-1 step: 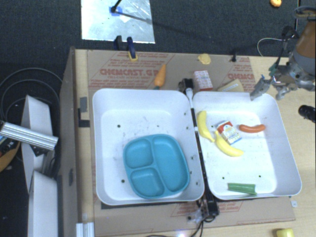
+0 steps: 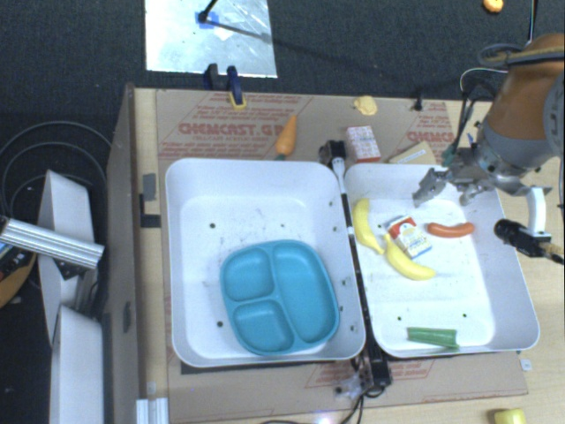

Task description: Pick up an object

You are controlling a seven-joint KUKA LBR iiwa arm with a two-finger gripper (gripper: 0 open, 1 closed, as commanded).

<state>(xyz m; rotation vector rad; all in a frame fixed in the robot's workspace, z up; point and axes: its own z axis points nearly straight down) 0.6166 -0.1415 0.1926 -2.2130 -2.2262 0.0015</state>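
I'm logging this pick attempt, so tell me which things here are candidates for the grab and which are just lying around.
Candidates, in the right bin under the gripper:
two bananas
sausage
small red and white carton
green piece

Lying about:
blue divided plate in the left bin
carrot and small box on the cardboard

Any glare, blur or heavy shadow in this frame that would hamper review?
Camera view: glare on the foil sheet behind the bench; the gripper looks soft and blurred over the right bin; the blue tray and bananas are evenly lit, shadows faint.
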